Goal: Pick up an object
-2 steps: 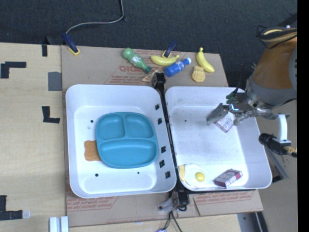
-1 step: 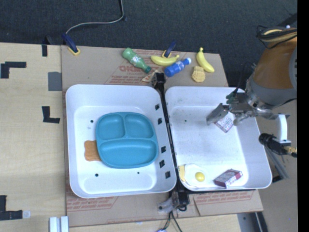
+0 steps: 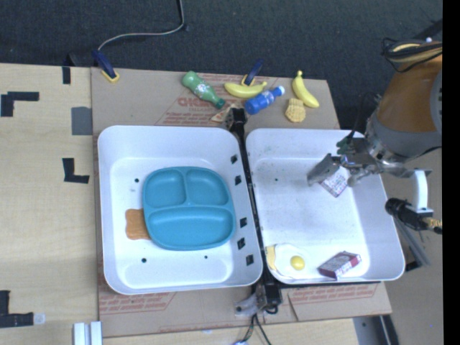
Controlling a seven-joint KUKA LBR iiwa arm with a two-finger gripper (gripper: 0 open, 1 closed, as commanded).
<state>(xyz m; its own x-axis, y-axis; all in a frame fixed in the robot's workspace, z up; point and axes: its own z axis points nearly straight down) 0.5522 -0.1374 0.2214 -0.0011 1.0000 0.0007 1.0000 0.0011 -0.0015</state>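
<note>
My gripper (image 3: 336, 177) hangs over the upper right part of the right bin (image 3: 302, 200). A small white and pink packet (image 3: 335, 185) sits between its two grey fingers, which are shut on it. It looks slightly raised off the bin floor. At the front of the same bin lie a toy fried egg (image 3: 287, 260) and a small maroon box (image 3: 338, 264), well below the gripper in the view.
The left bin (image 3: 118, 157) holds a blue divided plate (image 3: 189, 207) and an orange toast piece (image 3: 134, 225) at its left side. Behind the bins lie a green bottle (image 3: 203, 88), two bananas (image 3: 244, 89) (image 3: 305, 90), a blue bottle (image 3: 263, 100) and a yellow block (image 3: 294, 110).
</note>
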